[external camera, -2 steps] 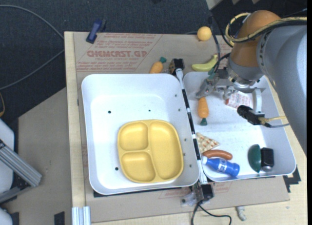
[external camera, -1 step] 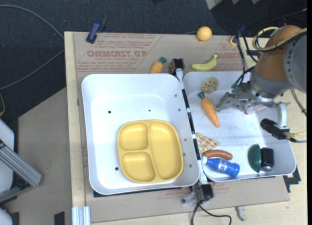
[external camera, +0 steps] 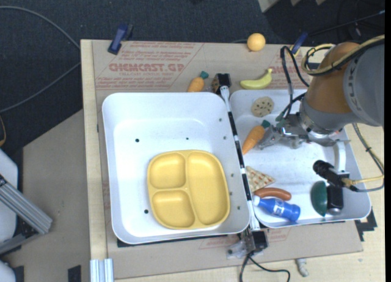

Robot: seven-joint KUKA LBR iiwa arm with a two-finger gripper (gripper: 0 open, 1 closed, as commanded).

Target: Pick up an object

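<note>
The toy carrot (external camera: 252, 139) lies at a slant against the left wall of the right bin (external camera: 361, 202), just right of the frame's centre, its green top pointing up and right toward the gripper (external camera: 276, 134). The metal fingertips sit right at that leafy end, apparently touching it, but whether they are released or clenched I cannot tell (the wrist hides too much). I judge the carrot the likely target, since the arm reaches in low from the right to meet it.

Around it in the same bin: a cookie (external camera: 263, 106) above, a waffle wedge (external camera: 259, 178) below, then a sausage (external camera: 275, 194) and a blue bottle (external camera: 278, 208) near the lower edge, and a dark green object (external camera: 319, 196) at lower right.

The left bin (external camera: 122, 152) holds a yellow divided plate (external camera: 187, 188). Outside the bins, on the board (external camera: 91, 91) along the upper rim, rest a banana (external camera: 256, 81), a small orange toy (external camera: 197, 84) and an orange ball (external camera: 256, 41), all well out of play.
</note>
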